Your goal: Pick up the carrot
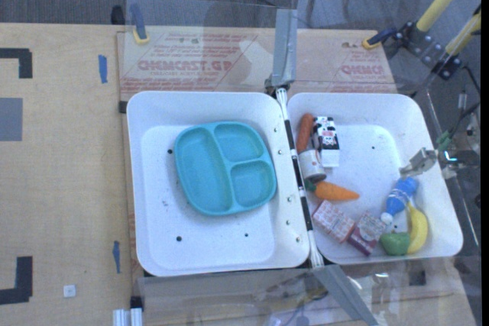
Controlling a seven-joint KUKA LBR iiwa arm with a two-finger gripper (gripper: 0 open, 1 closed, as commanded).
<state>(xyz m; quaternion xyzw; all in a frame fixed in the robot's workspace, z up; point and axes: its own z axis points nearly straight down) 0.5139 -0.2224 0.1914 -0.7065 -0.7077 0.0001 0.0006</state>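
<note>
The carrot (337,192), orange with a green stub at its left end, lies flat near the left wall of the right bin (382,112), pointing right. It sits just below a small can (311,166) and above a pink box (333,221). My gripper (429,158) is at the right rim of the right bin, well to the right of the carrot and slightly higher in the view, with nothing seen in it. A blue bottle (399,198) lies just below the gripper.
The left bin (153,187) holds a teal divided plate (225,166). In the right bin lie a sausage (305,131), a cow-print carton (327,141), a second pink packet (367,231), a banana (418,229) and a green fruit (395,243).
</note>
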